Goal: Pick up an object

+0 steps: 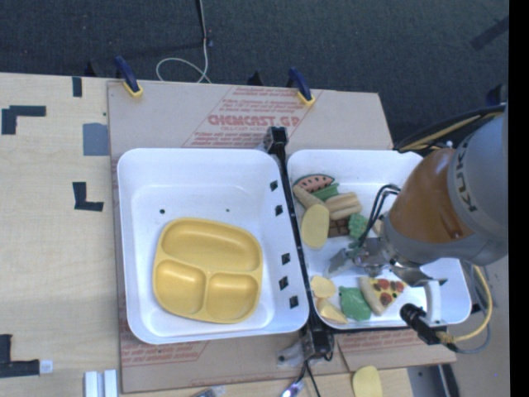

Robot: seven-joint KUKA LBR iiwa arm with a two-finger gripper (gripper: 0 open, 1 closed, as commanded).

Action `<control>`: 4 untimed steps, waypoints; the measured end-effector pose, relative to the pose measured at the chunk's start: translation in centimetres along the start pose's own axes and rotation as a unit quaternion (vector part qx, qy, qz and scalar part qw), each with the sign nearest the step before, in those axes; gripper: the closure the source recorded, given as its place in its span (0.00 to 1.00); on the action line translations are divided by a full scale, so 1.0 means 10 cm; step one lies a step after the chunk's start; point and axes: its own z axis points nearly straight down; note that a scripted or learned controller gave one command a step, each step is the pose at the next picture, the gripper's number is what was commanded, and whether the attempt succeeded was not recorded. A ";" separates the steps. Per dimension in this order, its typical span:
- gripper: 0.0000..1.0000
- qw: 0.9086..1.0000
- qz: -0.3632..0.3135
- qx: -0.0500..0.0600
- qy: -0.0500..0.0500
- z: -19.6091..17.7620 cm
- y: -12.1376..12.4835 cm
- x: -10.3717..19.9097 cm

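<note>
My gripper (354,259) hangs low over the middle of the right bin (374,162), under the grey and orange wrist. Toy food lies around it. A watermelon slice (314,182), a tan bun (344,205) and a green piece (357,224) sit to its far side. A pale yellow oval (315,226) lies to its left. A pizza slice (383,292) and a green lump (355,303) lie just in front of it, with small yellow pieces (324,287) at the bin's near left. I see nothing held by the gripper.
The left bin (132,172) holds a yellow divided plate (208,269). A black divider (285,222) runs between the bins. Blue clamps (128,77) pin the cardboard at the back. A yellow item (366,381) lies outside the bins at the front edge.
</note>
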 end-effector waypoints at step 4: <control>0.00 1.000 -0.002 0.003 0.000 -0.52 1.86 -0.20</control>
